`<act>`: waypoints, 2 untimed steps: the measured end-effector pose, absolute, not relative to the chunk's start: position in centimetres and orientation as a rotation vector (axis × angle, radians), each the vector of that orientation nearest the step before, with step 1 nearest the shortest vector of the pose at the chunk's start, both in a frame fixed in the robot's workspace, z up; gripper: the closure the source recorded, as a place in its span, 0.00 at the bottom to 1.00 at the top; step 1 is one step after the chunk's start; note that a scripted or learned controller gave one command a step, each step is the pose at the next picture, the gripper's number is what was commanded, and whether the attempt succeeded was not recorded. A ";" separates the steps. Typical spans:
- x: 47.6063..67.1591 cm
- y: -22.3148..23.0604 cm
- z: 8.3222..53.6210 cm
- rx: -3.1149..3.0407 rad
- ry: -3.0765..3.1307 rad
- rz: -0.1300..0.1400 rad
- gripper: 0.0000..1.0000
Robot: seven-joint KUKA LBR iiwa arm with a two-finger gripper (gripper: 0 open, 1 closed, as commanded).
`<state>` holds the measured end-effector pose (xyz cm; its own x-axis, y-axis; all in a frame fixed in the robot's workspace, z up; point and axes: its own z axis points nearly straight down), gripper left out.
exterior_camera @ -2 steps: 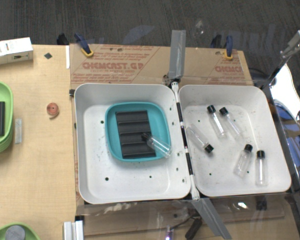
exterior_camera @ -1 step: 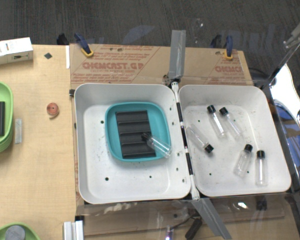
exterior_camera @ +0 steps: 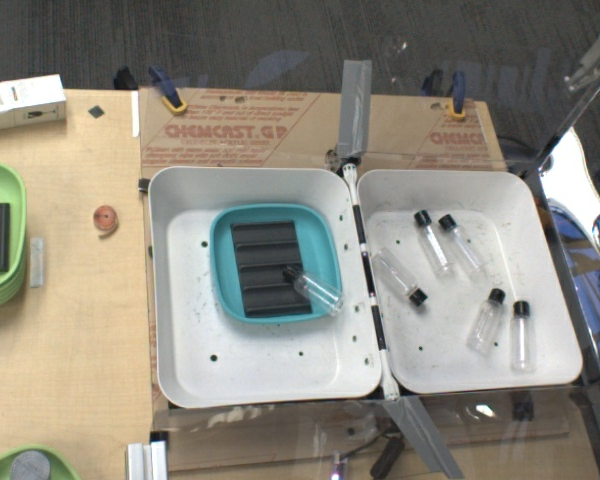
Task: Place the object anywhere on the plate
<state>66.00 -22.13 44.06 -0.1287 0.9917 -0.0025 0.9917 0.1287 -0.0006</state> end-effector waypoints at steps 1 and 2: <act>66.0 -22.1 44.1 2.073 2.359 -0.003 0.00; 66.0 -22.1 44.1 2.073 2.359 -0.003 0.00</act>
<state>65.99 -22.14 44.06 -0.1282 0.9917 -0.0021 0.9917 0.1282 -0.0006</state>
